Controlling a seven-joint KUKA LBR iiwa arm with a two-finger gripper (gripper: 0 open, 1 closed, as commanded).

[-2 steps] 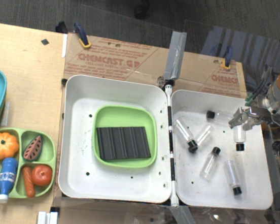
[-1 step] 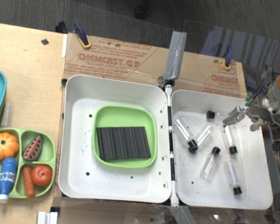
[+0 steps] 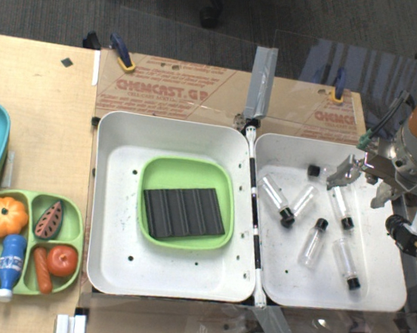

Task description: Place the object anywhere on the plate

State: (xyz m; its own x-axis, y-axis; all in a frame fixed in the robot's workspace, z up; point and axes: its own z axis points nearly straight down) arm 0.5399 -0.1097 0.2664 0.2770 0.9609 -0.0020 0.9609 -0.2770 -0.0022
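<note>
- A green plate (image 3: 190, 173) sits in the left white bin (image 3: 114, 188), carrying a dark ribbed slab (image 3: 184, 212) across its middle
- The right white bin (image 3: 374, 294) holds five clear vials with black caps, scattered, plus a loose black cap (image 3: 314, 170) at about 11 o'clock in the bin
- The gripper (image 3: 363, 175) hangs over the bin's 1 o'clock corner; how far it stands open cannot be told, and nothing is seen held in it
- The nearest vial (image 3: 342, 211) lies just below the gripper, toward 7 o'clock from it
- Two vials (image 3: 277, 201) cross near the bin's left wall; another (image 3: 313, 240) lies at centre, another (image 3: 346, 265) toward 5 o'clock
</note>
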